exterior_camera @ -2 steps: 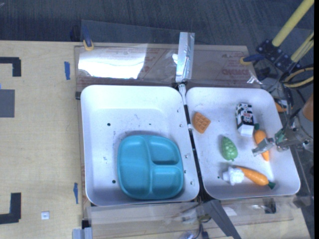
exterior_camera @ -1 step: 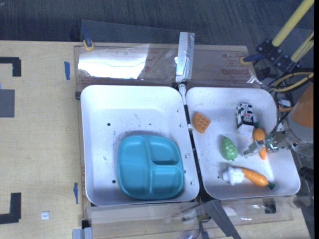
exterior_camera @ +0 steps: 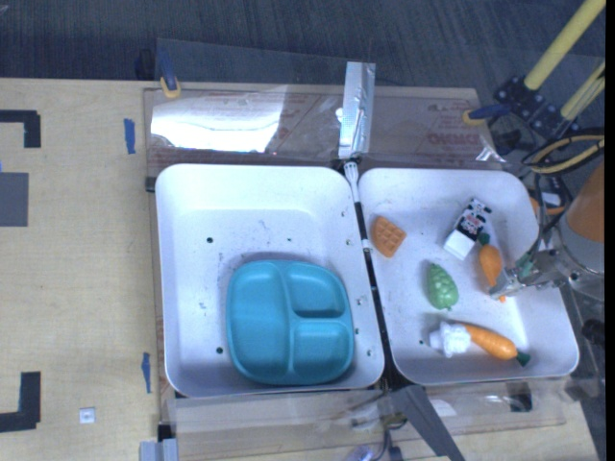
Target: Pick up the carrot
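Reaching in from the right edge of the frame, grey arm (exterior_camera: 588, 257) with orange band, wrist low over the right bin (exterior_camera: 553, 358). Gripper (exterior_camera: 507, 286) at the bin's right side, metal tips just beside the lower end of a small orange piece (exterior_camera: 489, 262); hard to tell whether spread or closed, and nothing clearly seen between them. Carrot (exterior_camera: 488, 342) lying flat near the lower right of that bin, smooth orange body tapering to a dark green tip at right, its left end touching a white lumpy piece (exterior_camera: 450, 338). Above it, a green oval pebbled item (exterior_camera: 442, 286) mid-bin, a flat orange waffle-textured piece (exterior_camera: 388, 236) toward the upper left, a white carton with black print (exterior_camera: 468, 229) at upper right. Left bin (exterior_camera: 183, 257), shallow white plastic, carrying a glossy teal plate (exterior_camera: 288, 323) with three compartments. Both bins side by side on the light wooden table (exterior_camera: 67, 257)
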`<state>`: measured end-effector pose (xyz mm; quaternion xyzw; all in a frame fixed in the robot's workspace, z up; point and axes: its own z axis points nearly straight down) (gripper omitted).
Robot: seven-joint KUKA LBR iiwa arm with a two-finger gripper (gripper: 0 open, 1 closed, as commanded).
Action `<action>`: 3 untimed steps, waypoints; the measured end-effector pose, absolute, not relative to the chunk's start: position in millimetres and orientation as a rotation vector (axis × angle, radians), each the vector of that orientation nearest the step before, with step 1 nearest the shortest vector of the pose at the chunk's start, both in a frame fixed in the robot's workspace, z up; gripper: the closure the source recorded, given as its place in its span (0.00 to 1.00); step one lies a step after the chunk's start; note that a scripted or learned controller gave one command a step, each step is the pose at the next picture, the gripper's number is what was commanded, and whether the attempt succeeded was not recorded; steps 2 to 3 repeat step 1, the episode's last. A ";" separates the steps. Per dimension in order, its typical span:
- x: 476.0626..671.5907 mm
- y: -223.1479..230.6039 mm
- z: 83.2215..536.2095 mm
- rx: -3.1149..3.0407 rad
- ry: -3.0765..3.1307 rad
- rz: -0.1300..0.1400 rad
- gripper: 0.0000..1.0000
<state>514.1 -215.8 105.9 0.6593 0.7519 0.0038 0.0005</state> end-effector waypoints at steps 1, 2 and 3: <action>500.6 -139.4 228.8 2.143 2.290 0.008 1.00; 500.6 -139.4 228.8 2.143 2.290 0.008 1.00; 500.6 -139.4 228.8 2.143 2.290 0.008 1.00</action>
